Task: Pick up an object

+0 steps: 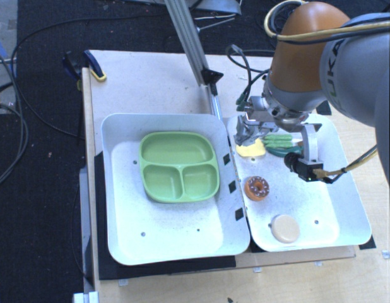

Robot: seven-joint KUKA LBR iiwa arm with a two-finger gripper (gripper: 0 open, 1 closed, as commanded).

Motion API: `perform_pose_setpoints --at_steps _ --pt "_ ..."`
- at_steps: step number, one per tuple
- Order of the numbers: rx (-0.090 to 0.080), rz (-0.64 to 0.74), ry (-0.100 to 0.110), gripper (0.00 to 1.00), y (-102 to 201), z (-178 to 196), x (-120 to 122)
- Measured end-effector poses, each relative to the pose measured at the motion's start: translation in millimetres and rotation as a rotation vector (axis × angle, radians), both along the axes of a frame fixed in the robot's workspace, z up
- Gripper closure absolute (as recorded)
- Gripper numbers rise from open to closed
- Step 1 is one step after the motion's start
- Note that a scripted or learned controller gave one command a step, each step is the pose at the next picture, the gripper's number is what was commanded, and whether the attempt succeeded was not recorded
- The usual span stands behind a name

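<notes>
Pincer (250, 133) low over yellow piece (250, 150), right bin (346, 213) | width: cannot tell, wrist blocks | probably lined up to grab it.

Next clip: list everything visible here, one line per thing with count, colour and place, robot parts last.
bins: 2, white, side by side on the bench
tray: 1, green, three compartments, in the left bin
donut: 1, brown with sprinkles, right bin near its left wall
disc: 1, cream, right bin, front
yellow item: 1, yellow, right bin, under the hand
green item: 1, green, right bin, beside the yellow item, partly hidden by the arm
clamp: 1, blue and yellow, bench's far left corner
rail: 1, grey metal, slanting over the far bench
cables: several, black, on the floor
arm: 1, grey and orange, from the right
hand: 1, metal, low over the yellow item
</notes>
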State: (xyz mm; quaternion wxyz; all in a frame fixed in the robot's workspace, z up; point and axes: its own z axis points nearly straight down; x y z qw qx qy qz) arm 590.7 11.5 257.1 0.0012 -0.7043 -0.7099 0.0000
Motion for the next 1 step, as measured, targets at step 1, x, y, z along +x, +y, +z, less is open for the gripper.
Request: perform_pose_setpoints --at_steps 1 --pt "0.000 0.000 0.000 1.00 49.1 -2.9 -6.8"
